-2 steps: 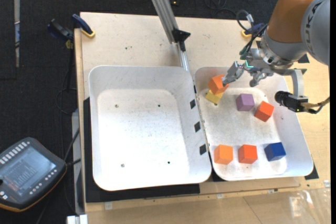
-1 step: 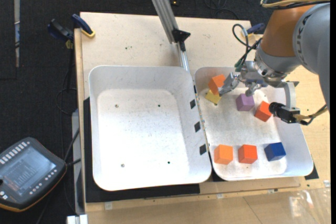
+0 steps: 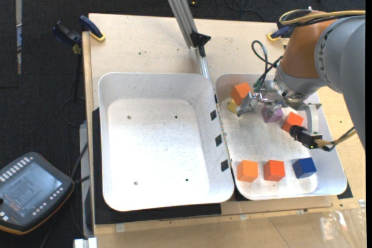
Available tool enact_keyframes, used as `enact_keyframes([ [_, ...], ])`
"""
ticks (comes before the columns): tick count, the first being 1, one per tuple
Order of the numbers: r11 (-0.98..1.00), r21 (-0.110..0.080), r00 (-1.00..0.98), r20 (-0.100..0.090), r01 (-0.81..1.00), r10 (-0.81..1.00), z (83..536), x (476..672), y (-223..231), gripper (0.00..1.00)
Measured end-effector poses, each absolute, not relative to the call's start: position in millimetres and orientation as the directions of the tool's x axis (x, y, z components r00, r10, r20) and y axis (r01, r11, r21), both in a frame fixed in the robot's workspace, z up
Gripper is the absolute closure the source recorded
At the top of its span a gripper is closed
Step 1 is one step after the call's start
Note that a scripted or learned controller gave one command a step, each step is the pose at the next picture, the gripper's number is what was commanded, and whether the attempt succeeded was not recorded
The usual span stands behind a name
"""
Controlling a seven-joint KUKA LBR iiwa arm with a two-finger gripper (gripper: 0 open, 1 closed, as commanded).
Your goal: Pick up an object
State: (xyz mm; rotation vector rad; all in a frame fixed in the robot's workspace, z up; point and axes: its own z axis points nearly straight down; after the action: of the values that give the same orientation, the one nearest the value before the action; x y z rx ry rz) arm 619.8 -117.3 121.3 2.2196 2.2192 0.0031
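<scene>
Hanging low in the right bin [image 3: 261, 139], the gripper [image 3: 249, 104] stands in the far part of this bin, close to the wall shared with the left bin [image 3: 151, 136]. How wide the jaws are I cannot tell, because the metal parts there run together in the view, and I see nothing held between them. The nearest thing for the task is an orange cube [image 3: 240, 92], just beside the jaws on their far side and a little toward the left bin; if it touches them or is only very near, I cannot say. As a cube it has no long axis, so in my judgement the coming move depends mostly on shifting the jaws this small step over it and closing across two opposite faces. A small yellow piece [image 3: 232, 106] lies just beside the jaws on the left-bin side, close to the wall, and could be pushed by mistake. On the arm side of the jaws are a purple block [image 3: 271, 114] and, beyond it, a red-orange block [image 3: 292, 121]. Room is tight toward the shared wall and the far rim. On the near side of the jaws the floor is open up to a row well apart from them: an orange block [image 3: 247, 171], a second orange block [image 3: 274, 170] and a blue cube [image 3: 304, 167].
</scene>
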Motion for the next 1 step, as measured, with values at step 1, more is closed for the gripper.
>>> enact_keyframes([
  [1, 0.001, 0.009, -0.001, -0.003, 1.000, 1.000, 98.6, 623.1, -117.2, 0.00],
])
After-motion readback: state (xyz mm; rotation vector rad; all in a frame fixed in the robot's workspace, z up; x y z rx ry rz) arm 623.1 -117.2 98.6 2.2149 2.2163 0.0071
